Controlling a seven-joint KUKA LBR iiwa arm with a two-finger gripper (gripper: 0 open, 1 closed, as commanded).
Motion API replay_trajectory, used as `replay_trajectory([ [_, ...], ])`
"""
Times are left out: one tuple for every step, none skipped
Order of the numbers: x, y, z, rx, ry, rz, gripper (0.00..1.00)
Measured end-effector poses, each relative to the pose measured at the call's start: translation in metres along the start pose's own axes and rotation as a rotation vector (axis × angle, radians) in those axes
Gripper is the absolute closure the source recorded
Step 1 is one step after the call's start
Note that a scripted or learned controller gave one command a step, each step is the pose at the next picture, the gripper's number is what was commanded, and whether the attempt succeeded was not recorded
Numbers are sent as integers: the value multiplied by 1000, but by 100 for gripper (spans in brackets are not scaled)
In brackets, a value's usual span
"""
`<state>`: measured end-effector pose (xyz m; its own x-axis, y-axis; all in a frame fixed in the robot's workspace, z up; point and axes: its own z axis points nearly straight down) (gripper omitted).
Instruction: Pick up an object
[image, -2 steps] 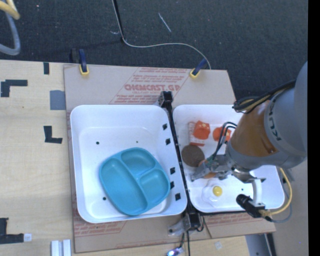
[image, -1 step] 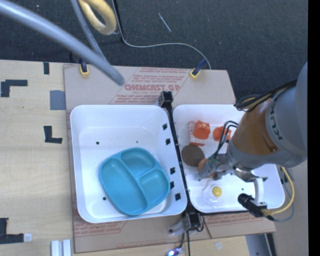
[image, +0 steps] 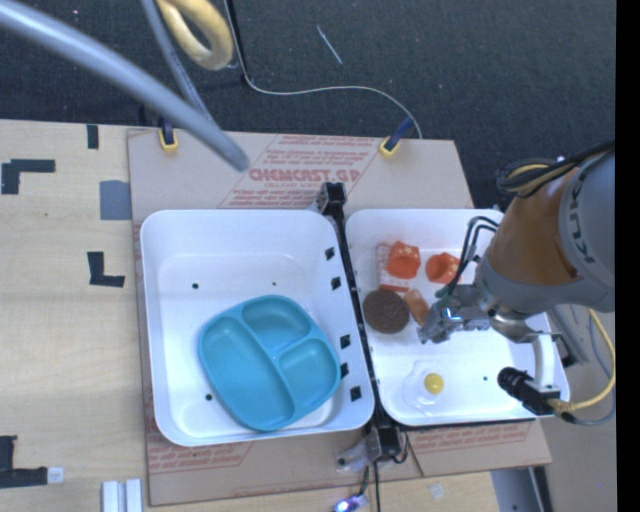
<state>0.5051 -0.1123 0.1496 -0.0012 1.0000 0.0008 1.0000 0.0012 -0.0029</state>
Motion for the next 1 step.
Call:
replay_trajectory([
  [1, -1, -60, -2, -1, 0, 100],
])
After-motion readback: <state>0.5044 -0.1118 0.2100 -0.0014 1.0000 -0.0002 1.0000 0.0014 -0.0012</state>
